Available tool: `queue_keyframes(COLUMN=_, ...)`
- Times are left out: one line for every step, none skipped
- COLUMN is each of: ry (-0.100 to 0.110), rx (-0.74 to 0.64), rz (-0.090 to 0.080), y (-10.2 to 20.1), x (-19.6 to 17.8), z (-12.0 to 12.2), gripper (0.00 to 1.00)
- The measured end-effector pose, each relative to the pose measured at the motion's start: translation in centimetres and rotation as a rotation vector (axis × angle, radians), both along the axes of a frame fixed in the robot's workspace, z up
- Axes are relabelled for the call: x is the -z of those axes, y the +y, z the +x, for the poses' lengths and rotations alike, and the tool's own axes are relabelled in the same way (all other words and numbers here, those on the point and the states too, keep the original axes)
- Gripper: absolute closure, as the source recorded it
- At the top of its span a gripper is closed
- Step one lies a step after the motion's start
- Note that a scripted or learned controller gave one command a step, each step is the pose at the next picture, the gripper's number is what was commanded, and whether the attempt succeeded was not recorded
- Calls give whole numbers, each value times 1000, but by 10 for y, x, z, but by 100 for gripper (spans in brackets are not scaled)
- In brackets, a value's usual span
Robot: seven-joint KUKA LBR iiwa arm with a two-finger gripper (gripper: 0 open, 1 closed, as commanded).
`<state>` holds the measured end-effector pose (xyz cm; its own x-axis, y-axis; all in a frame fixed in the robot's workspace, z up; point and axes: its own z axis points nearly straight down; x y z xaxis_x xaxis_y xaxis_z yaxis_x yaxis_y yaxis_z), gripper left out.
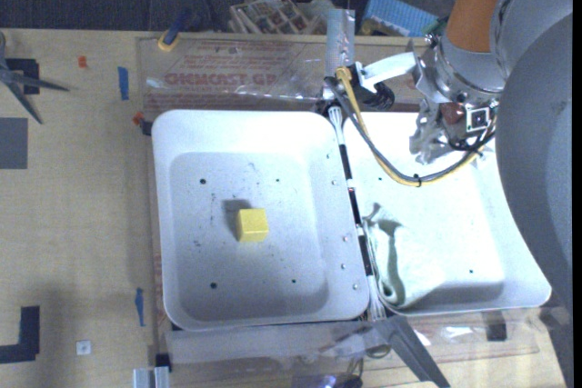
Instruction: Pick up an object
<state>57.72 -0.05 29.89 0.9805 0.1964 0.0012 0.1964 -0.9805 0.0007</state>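
Big grey arm [536, 86], orange-banded, hangs over the glossy right bin [455, 223]. Its metal gripper [435, 141] sits high there; finger spread, can't tell. Left bin [182, 141], speckled, holds the small yellow block [252, 224] near centre.

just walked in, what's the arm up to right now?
Pick attempt, nothing grabbed yet as far as the view shows. The KUKA arm reaches in from the right, with its gripper over the right bin. The only obvious target, a yellow block, sits alone in the left bin, well apart from the gripper. A yellow cable loops from the bin divider to the wrist. Finger state isn't readable from here.
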Motion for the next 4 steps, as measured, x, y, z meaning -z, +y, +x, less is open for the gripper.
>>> queue_keyframes(ry=0, rx=0, rz=0, y=0, x=0, z=0, gripper=0)
queue_keyframes(ry=6, rx=-134, rz=2, y=30, x=114, z=-17, gripper=0)
queue_keyframes(ry=9, rx=-138, rz=2, y=32, x=104, z=-17, gripper=100)
queue_keyframes(ry=-1, rx=1, rz=0, y=49, x=4, z=-16, gripper=100)
